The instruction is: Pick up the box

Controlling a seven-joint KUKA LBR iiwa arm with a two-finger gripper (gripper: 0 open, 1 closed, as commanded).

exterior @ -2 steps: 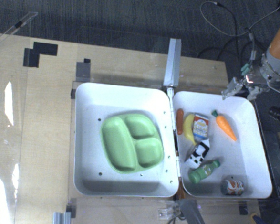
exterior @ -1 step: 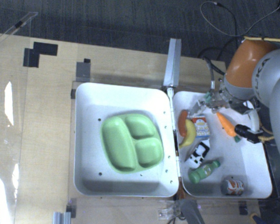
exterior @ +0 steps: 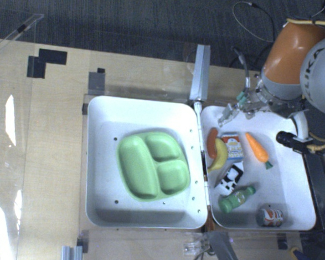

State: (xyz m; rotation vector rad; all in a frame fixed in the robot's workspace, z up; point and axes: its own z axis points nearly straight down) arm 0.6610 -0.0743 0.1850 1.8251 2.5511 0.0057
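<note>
Two white bins sit side by side. Nearest in the right bin [exterior: 303,220] is a shiny can [exterior: 271,216], then a smooth green bottle [exterior: 236,197]. The box [exterior: 234,148], flat cardboard, lies past them between banana [exterior: 221,153] and carrot [exterior: 257,148], its long side pointing away. My gripper [exterior: 228,113] hangs farthest back, fingers spread apart, grasping nothing.

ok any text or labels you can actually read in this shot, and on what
"KU": partial letters on the grey arm, running off the right edge.
Box: printed front, too blurred to read.
Can: label too small to read.
Green bottle: no legible label.
</note>
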